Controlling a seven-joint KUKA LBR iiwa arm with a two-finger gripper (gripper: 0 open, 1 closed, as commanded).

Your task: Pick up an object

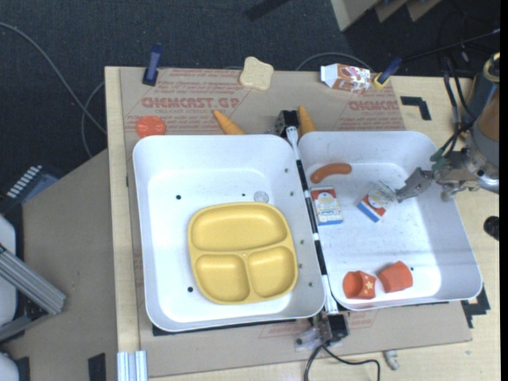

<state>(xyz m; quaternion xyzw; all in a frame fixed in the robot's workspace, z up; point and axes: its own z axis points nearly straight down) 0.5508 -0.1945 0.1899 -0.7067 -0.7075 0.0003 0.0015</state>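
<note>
Camera view showed our gripper (406, 187) beside a small carton (372, 205), grip state unreadable. We judged nothing lifted; pick still ahead.

Even, bright overhead light. White bins (159, 173) near blown out, rims losing detail. Soft short shadows under yellow plate (238, 248) and along inner bin walls. Dark floor (71, 22) at top underexposed, cables barely readable. Overall image slightly soft, fine print on cardboard (190, 94) fuzzy. Arm (484, 125) at right edge blurred, gripper (413, 185) outline smeared. Mild colour noise in dark areas.
</note>
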